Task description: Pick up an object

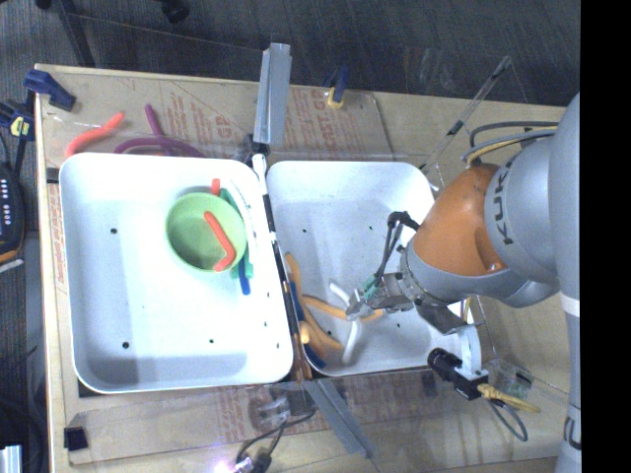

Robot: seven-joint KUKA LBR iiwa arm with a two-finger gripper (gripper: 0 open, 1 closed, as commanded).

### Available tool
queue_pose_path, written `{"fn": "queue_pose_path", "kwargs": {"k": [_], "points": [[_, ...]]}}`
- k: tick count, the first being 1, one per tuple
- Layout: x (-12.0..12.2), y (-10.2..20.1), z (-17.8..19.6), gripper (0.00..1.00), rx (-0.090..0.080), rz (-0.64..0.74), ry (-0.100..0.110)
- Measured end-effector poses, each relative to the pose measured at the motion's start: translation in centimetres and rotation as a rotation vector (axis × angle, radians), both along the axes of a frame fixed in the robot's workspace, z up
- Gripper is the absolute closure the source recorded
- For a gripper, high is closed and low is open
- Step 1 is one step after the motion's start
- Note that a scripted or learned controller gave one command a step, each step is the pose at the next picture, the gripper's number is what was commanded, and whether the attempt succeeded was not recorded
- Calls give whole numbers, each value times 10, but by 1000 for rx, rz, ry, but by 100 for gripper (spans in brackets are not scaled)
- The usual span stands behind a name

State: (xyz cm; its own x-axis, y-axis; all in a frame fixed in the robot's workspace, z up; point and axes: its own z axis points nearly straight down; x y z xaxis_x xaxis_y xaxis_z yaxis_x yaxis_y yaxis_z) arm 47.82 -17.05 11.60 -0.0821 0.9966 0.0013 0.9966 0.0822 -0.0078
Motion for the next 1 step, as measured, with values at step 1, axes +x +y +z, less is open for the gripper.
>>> {"fn": "queue_pose_path", "kwargs": {"k": [1], "points": [[0,0,0,0,0,0,0]]}}
